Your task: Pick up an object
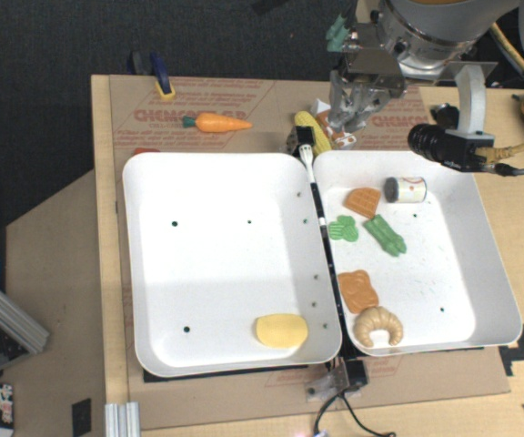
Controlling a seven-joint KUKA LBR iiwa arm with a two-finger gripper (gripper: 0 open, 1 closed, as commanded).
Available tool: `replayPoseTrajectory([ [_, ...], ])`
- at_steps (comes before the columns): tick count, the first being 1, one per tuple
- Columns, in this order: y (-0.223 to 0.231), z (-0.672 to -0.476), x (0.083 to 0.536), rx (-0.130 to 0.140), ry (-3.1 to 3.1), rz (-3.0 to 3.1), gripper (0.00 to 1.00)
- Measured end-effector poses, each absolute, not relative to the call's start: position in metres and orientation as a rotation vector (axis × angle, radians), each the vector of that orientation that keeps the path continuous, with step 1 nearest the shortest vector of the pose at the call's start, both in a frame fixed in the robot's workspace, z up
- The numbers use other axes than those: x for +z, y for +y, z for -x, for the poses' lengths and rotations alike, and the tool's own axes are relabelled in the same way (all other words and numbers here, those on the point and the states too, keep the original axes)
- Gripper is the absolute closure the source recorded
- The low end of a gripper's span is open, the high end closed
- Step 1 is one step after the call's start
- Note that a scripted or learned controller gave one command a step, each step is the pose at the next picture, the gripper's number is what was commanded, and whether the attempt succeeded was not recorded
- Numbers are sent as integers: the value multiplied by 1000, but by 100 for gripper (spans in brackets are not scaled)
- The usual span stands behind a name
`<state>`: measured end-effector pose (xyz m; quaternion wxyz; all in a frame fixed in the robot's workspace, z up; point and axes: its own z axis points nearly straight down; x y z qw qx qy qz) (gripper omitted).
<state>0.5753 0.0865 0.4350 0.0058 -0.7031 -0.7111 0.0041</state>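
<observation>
Where the bench edge comes closest, a yellow lump (pixel 281 330) lies in the left bin (pixel 153 244), and a croissant (pixel 378 326) sits in the right bin (pixel 480 280) with a toast slice (pixel 358 289) just behind it. Farther back lie green pieces (pixel 385 235), another toast slice (pixel 364 201) and a small can (pixel 406 189). Beyond the bins, the gripper (pixel 346 121) hangs over a corn cob (pixel 311 132); whether its fingers are spread or pressed together I cannot tell. A carrot (pixel 218 124) lies to the left.

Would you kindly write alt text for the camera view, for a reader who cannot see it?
The claw hangs above the far rim of the right bin, which holds toy foods including a croissant. The left bin holds a yellow piece; a carrot lies beyond it.
</observation>
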Motion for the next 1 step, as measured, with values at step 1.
replayPoseTrajectory([
  [1, 80, -578, 453, -5, -2226, 2221, 100],
])
